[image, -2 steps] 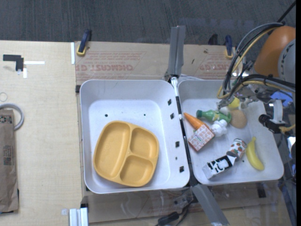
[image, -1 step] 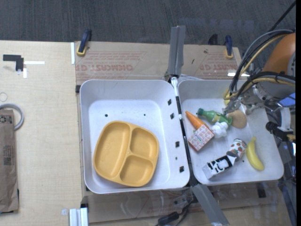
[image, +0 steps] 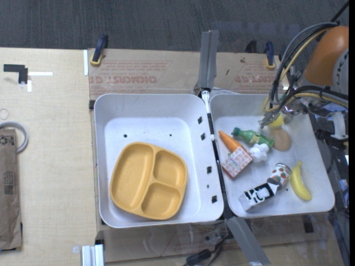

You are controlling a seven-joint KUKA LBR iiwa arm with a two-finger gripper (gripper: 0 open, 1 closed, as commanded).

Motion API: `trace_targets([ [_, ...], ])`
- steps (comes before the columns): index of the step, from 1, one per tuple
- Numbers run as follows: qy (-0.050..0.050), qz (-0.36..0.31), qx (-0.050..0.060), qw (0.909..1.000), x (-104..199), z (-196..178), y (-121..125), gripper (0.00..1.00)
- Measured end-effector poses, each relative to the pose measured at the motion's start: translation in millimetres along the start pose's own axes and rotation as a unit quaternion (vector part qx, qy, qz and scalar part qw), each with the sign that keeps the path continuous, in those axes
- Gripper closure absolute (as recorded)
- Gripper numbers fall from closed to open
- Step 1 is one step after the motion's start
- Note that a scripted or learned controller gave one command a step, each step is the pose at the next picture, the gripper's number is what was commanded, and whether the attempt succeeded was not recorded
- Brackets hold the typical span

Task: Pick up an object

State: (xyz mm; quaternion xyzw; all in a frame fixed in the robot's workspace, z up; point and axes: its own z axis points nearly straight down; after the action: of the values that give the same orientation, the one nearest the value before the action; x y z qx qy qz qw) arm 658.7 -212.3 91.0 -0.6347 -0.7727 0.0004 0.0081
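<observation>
Nothing is lifted yet: the gripper (image: 275,121) hovers at the right white bin's (image: 319,165) twelve o'clock, above a brown round object (image: 282,140); I cannot tell its fingers' state.

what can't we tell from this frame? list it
- Gripper, camera view: sits low over the right bin's far side, wrapped in cables; open or shut is unreadable, and so is any contact with the brown round item.
- Yellow piece at the gripper: mostly hidden by it, identity unclear.
- Black-and-white carton: print too small to read.
- Arm: cut off by the right edge.

Lab: clamped bench (image: 44,148) w/ bins (image: 103,148)
</observation>
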Motion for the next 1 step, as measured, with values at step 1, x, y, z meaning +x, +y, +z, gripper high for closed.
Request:
trace_targets([
  [1, -0.007, -0.001, -0.006, 1.0, -3.1, -11.3, 1.9, 1.0],
])
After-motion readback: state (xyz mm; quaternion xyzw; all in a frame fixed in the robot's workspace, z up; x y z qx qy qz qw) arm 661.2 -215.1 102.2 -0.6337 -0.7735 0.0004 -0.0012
